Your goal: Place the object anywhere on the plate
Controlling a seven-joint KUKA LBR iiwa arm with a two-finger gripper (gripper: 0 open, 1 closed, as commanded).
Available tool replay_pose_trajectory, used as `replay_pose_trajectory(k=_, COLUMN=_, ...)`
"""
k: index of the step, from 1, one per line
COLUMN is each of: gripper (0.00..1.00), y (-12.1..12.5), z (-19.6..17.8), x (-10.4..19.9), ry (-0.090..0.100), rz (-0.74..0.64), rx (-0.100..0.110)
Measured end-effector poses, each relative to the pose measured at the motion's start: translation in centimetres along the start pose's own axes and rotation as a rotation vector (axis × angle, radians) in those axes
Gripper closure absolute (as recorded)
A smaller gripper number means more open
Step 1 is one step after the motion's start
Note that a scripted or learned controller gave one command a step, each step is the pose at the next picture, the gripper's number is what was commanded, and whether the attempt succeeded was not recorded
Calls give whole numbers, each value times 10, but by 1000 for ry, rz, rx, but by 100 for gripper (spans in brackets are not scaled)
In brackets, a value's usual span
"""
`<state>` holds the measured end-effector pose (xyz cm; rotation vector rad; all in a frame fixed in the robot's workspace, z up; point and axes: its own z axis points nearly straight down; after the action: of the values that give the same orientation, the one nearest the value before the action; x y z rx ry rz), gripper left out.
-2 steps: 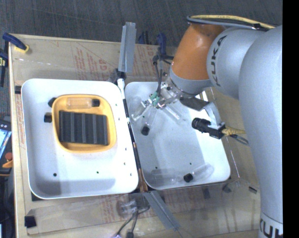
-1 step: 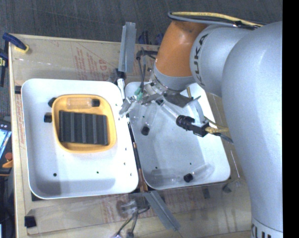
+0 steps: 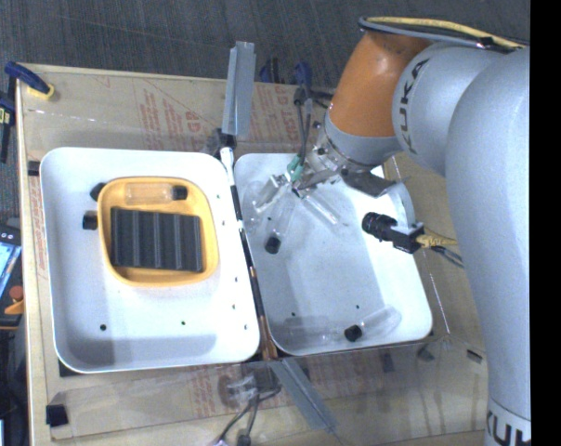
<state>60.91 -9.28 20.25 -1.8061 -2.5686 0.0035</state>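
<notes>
From above, we see the grey KUKA arm with its glossy orange band [image 3: 378, 86] reaching into the right-hand shallow white plastic bin [image 3: 332, 291], its translucent two-finger gripper [image 3: 285, 193] low over the bin's upper left; whether it is spread or clamped we cannot tell. In the left white bin [image 3: 71, 328] lies a yellow rounded-rectangular plate with a dark ribbed centre [image 3: 157, 229]. A small dark object [image 3: 272, 244] rests just below the gripper.
</notes>
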Motion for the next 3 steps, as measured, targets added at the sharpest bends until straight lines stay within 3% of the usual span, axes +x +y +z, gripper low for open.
replay_pose_trajectory(k=1, gripper=0, y=3, z=-37, x=66, ry=1, rz=-7, rx=-2)
replay_pose_trajectory(k=2, gripper=0, y=-53, z=12, x=31, ry=2, rz=75, rx=2)
replay_pose_trajectory(k=3, gripper=0, y=-51, z=-22, x=78, ry=0, rz=131, rx=0)
